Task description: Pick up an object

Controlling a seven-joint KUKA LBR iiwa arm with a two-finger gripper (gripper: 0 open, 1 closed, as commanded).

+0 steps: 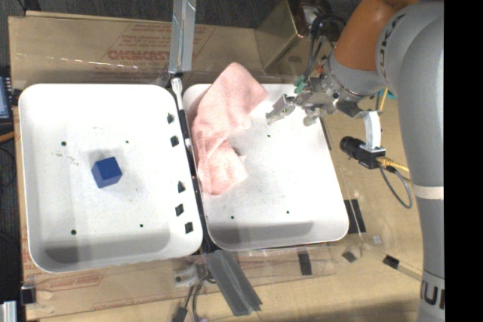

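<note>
From above, at a slant: on the surface (375,226), two white bins side by side, inner rims touching, with a sheet of cardboard (98,41) beneath and behind them. In the left bin (45,237), a blue cube (107,171), flat on the floor a little left of centre, well apart from every wall. In the right bin (302,215), a pink cloth (219,132), crumpled and folded over itself, spread along the bin's left side from the far rim down to about mid-floor, just beside the wall next to the left bin and well apart from the cube. Reaching in from the right, the grey arm (411,87) with its orange band (358,34), bent down toward the far right part of the right bin. At its end the pincer (293,115), over that far right part, near the cloth's upper right edge but not touching it. Its fingers (276,112) apart, with white bin floor showing in the gap; clamped on nothing. Cannot tell whether the tips touch the floor or hang just above it. Behind the right bin, a tan box (283,34). At the far end of the seam between the bins, a grey metal strip (183,26); along the seam, a few small black clips (179,188).
</note>
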